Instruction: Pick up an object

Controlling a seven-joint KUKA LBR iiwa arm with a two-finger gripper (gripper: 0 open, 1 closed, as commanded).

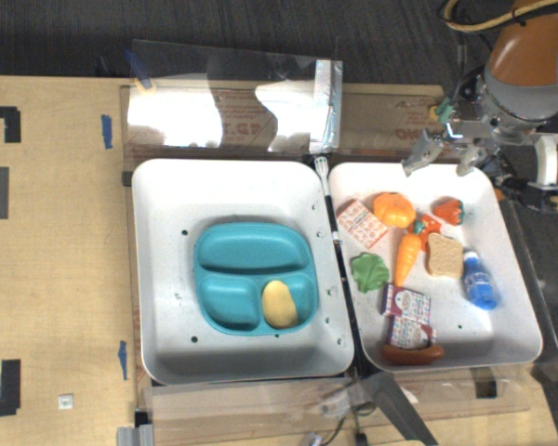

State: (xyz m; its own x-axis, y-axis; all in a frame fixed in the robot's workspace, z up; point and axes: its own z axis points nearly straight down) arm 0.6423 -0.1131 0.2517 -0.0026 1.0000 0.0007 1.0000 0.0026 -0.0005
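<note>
Potato lies in the teal tray, left of the right bin. Toy foods crowd that bin: carrot, bread slice, blue bottle. Pincer hangs released over its far rim, grasping nothing; arm cut off by the frame.

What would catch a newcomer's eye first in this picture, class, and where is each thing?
The teal divided tray in the left bin stands out first, with a yellow potato-like object in its lower right compartment. Next, the right bin holds a clutter of toy food, including an orange carrot and a blue bottle. The pincer hangs over that bin's far rim.
</note>
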